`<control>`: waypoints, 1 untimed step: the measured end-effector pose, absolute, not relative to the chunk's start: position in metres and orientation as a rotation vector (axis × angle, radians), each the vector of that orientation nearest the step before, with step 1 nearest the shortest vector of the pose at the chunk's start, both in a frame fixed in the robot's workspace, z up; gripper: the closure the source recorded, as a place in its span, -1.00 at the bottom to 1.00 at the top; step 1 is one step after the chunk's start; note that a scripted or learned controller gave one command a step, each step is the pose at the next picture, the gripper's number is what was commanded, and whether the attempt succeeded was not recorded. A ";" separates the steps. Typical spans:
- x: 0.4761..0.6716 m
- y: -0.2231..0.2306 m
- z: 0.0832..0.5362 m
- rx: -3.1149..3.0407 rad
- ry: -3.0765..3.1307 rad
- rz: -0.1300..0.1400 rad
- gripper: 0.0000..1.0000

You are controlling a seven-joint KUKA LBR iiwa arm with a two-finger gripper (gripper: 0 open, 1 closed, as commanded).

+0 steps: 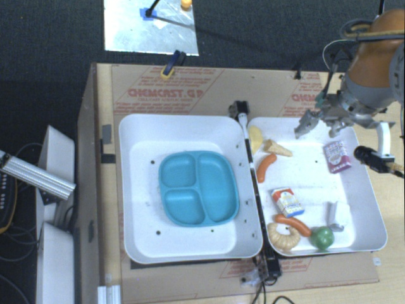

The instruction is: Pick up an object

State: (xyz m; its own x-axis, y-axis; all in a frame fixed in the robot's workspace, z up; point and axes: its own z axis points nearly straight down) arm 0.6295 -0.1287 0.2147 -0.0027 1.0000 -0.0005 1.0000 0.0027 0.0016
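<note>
Two white bins sat side by side at mid-frame; the left bin (136,170) held one blue divided tray (197,189) with three compartments, and bare white floor ringed the tray on all sides. The right bin (364,195) held the loose items: two orange sausages (one (266,166) near the upper left, one (292,223) lower down), one pale yellow piece (255,138) against the dividing wall, one tan wedge (277,147), one small red-and-white carton (288,202), one purple packet (337,156) near the right rim, one grey metal piece (333,215), one green ball (322,237) and one pastry ring (284,237) along the lower edge; the middle of that bin lay open. The gripper (321,125) hung over the right bin's upper rim, fingers spread and holding nothing, above and left of the packet.
</note>
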 end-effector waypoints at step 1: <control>0.544 -0.129 0.202 2.220 2.223 0.000 -1.00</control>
